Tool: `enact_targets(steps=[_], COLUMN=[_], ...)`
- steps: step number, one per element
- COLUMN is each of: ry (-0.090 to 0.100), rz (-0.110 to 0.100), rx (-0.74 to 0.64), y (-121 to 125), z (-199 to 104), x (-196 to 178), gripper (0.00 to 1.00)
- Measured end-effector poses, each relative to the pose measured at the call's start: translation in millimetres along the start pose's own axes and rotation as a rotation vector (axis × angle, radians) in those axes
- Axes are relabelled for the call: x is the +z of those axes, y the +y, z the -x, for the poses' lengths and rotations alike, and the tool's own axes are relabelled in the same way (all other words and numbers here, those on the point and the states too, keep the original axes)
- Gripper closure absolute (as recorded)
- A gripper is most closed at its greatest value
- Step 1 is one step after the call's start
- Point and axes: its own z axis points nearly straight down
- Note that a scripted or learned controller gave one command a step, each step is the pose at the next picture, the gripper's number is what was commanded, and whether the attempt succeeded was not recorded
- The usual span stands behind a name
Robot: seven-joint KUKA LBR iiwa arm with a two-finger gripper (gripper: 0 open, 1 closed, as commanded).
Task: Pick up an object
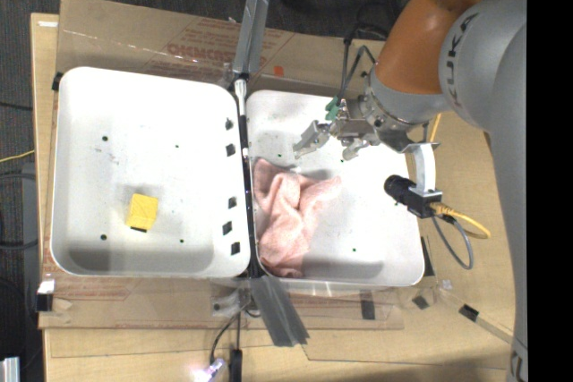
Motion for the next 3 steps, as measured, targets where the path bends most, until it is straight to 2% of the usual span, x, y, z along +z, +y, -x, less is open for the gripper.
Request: enact_targets(steps=[1,2,3], ry=[-0.001,-0.003,-0.001], rz=[0.005,0.004,0.003], rx=[-0.197,-0.202,-0.075], y=[-9,-8,42], z=[5,6,-65], x=[142,132,42], gripper=[0.00,1.00,1.00])
